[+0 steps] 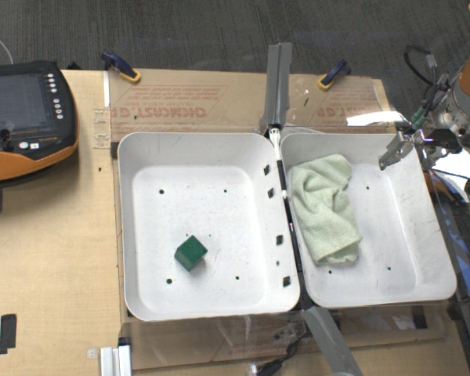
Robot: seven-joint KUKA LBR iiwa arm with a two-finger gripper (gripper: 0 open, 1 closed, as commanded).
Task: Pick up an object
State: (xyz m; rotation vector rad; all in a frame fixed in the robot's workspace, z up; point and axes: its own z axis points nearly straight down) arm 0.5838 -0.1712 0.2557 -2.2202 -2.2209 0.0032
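Cube and towel lie in separate bins, gripper at upper right

Cube (191, 253), small and dark green, sits in the lower middle of the left bin (141, 210), resting on the bin floor and well apart from every wall. Towel (325, 206), pale green and crumpled, lies in the right bin (407, 249), along its left side, just beside the dividing rim between the two bins. It runs from the upper left of that bin down toward the middle.

At the upper right of the frame the gripper (399, 149) hangs above the top right corner of the right bin. A thin grey finger (390, 157) slants down and to the left over the bin edge. I cannot tell whether the fingers are spread or closed, and nothing shows between them. The gripper is well apart from the towel and far from the cube.

Both bins sit side by side on a brown bench (47, 288). At the upper left of the frame lies a control pad (23, 116) with a dark screen and an orange rim. Two clamps (121, 67) with orange tips sit along the top edge of the bench
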